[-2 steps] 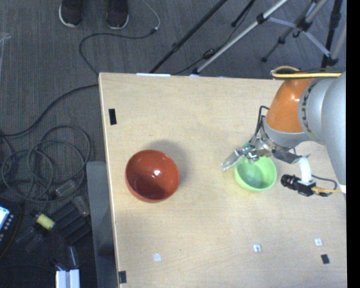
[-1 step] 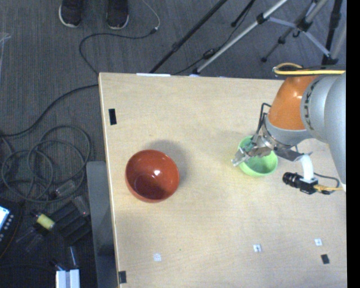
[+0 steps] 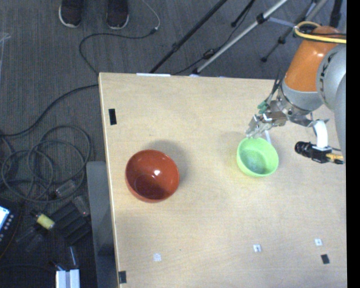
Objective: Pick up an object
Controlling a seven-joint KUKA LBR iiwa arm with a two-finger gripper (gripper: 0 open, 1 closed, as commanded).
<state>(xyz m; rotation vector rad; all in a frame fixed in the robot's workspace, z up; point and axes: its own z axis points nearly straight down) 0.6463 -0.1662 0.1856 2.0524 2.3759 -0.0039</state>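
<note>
Green bowl sits upright on the table, right of centre, mouth up. Claw is right at its far rim; whether it's clenched or released can't be told. Glossy red bowl is upright, well apart toward the view's left.

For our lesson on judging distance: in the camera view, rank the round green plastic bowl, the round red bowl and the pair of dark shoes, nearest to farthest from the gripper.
1. Round green plastic bowl, just below the gripper.
2. Round red bowl, left on the table.
3. Pair of dark shoes, off the table, top left.
</note>
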